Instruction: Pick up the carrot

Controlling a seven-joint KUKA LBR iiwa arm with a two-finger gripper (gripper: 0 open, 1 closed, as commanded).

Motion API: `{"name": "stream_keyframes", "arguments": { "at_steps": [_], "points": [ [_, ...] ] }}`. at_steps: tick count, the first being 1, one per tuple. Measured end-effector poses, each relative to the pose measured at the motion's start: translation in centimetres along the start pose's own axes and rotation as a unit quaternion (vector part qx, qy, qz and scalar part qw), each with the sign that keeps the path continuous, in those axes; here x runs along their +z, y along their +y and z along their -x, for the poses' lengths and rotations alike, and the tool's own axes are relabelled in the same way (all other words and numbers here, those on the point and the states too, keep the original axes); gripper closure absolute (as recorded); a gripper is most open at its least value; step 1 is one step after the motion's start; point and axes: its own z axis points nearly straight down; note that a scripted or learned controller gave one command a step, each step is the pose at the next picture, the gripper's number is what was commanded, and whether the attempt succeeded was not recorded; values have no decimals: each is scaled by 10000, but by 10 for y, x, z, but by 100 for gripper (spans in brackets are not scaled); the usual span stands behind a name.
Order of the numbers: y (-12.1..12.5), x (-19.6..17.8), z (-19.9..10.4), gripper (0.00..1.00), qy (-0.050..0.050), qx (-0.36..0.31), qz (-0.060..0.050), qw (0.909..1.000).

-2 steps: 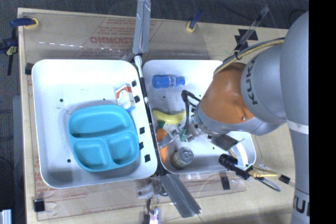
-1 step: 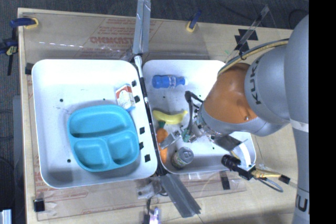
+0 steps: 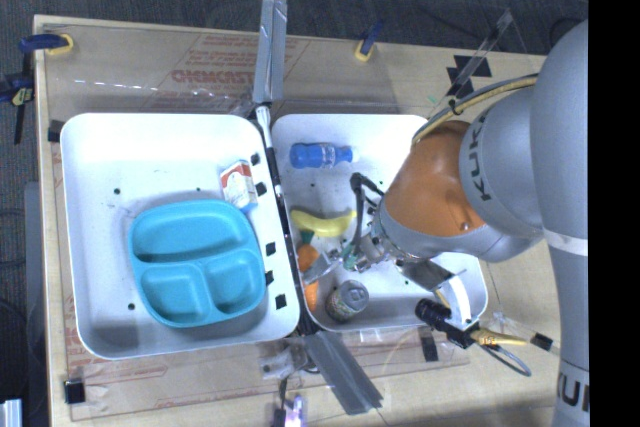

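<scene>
In the right-hand bin (image 3: 440, 130), the grey-and-orange arm (image 3: 470, 185) lowers its gripper (image 3: 350, 255) beside a banana (image 3: 322, 220) and a metal can (image 3: 348, 298), its grip hidden from view, while the carrot (image 3: 307, 260) lies against the bin's left wall, just beside the gripper.

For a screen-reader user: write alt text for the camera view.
A grey and orange robot arm reaches from the right into the right bin, its gripper low among a yellow item, orange pieces, a can and a blue bottle. The left bin holds a blue divided tray.
</scene>
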Motion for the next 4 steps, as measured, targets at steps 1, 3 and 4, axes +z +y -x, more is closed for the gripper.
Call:
{"name": "stream_keyframes", "arguments": {
  "at_steps": [1, 3, 4],
  "points": [
    [0, 0, -2, 0, -16, 42, -3, 10000],
    [0, 0, -1, 0, -17, 3, 1, 10000],
    [0, 0, -1, 0, -15, 18, 3, 10000]
  ]
}}
